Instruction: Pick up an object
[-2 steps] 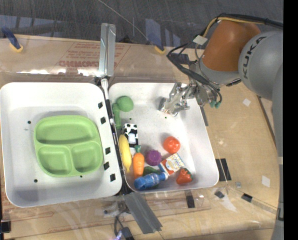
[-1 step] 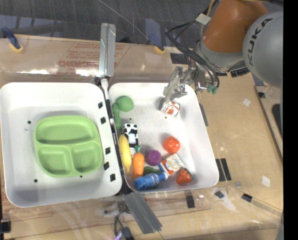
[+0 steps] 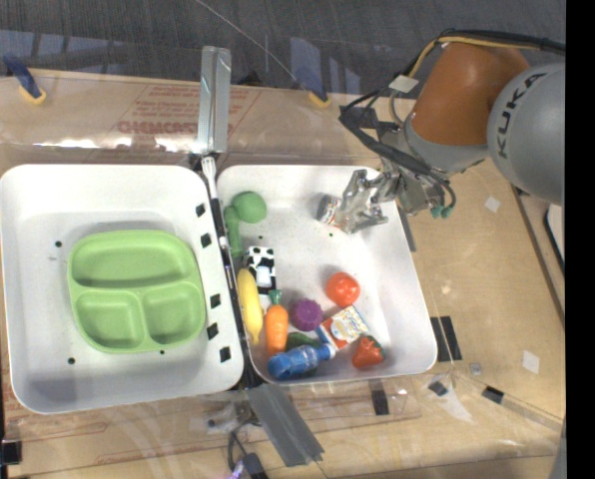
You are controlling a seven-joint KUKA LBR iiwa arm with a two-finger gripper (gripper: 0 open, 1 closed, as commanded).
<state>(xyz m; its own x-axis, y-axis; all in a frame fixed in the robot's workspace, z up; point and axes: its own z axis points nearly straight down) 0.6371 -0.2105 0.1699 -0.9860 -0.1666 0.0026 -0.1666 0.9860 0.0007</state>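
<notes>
My gripper hangs over the upper part of the right bin, reaching in from the right, with nothing visible between its fingers. Below it lie several toys: an orange-red ball, a purple ball, a small snack packet, a red strawberry-like piece, a blue bottle, an orange carrot, a yellow banana, a black-and-white block and a green long-stemmed toy at the bin's left wall.
The left bin holds a green divided plate. A metal bar stands upright at the back between the bins. Bare white floor lies under the gripper, above the toys.
</notes>
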